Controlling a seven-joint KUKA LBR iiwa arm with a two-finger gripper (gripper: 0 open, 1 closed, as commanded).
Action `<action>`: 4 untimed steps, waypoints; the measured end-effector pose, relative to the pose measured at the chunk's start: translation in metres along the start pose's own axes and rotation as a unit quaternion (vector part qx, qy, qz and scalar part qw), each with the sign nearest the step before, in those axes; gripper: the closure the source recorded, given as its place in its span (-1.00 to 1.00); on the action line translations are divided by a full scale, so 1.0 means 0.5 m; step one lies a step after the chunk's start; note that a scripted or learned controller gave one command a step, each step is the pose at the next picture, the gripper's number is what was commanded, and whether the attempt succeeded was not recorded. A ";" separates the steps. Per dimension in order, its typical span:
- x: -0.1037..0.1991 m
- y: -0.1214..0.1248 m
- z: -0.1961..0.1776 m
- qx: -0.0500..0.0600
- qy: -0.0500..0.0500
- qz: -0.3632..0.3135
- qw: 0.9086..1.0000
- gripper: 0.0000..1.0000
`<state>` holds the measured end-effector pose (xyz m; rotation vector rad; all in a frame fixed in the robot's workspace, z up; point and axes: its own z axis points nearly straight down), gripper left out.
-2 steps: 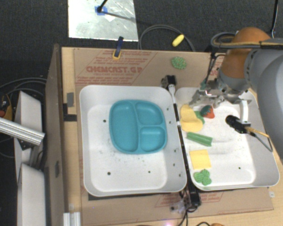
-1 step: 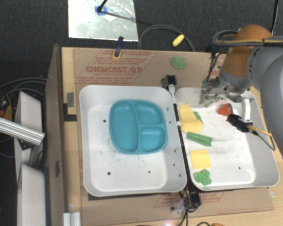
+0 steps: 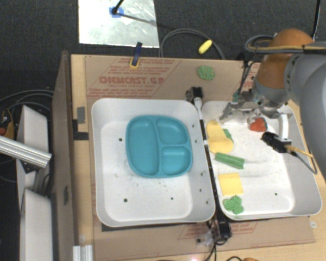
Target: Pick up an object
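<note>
Red object (image 3: pixel 257 125) lay in the right bin (image 3: pixel 304 197), directly beneath the jaws (image 3: pixel 254 112); jaw state could not be determined. Judged step: approach, nothing visibly grasped. Next move called for descent, closing on it, then lifting.

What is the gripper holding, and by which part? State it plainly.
It cannot be told. The gripper sits low over the right bin's far end, right beside a red object, but nothing is visibly held.
</note>
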<state>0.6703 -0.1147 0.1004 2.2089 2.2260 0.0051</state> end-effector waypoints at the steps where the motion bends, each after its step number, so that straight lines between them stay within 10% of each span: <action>1: -0.081 -0.004 0.031 0.002 0.000 0.004 1.000 -1.00; 2: -0.154 -0.002 -0.074 -0.001 -0.001 0.004 1.000 -1.00; 3: -0.158 -0.017 0.036 0.003 0.000 0.003 1.000 -1.00; 4: -0.158 -0.013 0.007 0.000 -0.001 0.002 1.000 1.00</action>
